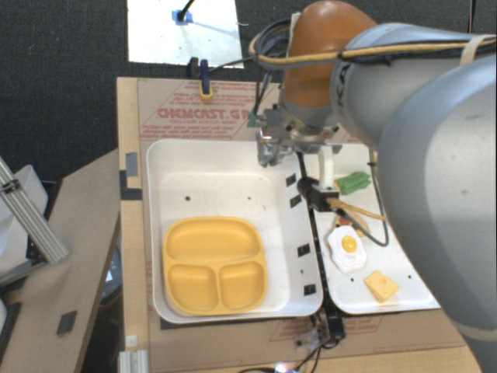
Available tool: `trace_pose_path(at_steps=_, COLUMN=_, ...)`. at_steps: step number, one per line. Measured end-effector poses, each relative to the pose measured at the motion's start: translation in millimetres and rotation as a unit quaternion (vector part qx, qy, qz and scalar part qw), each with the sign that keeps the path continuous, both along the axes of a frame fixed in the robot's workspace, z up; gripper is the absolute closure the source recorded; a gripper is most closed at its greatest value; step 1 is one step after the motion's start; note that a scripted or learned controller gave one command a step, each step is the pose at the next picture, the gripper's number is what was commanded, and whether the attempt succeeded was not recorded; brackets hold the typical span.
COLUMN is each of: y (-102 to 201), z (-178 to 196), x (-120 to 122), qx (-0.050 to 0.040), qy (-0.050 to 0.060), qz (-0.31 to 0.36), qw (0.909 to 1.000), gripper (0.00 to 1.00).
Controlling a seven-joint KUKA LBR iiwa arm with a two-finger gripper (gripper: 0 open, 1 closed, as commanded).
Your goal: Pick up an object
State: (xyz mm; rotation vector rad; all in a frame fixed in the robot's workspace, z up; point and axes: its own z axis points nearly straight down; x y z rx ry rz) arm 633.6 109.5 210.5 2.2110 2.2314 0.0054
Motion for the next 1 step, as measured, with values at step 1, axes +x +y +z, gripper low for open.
trace_pose_path(at_steps=1, y=-3.5, z=0.2, x=-0.2, qx=-0.0008, qy=0.0, qz=-0.002, qw=1.0, gripper=0.0)
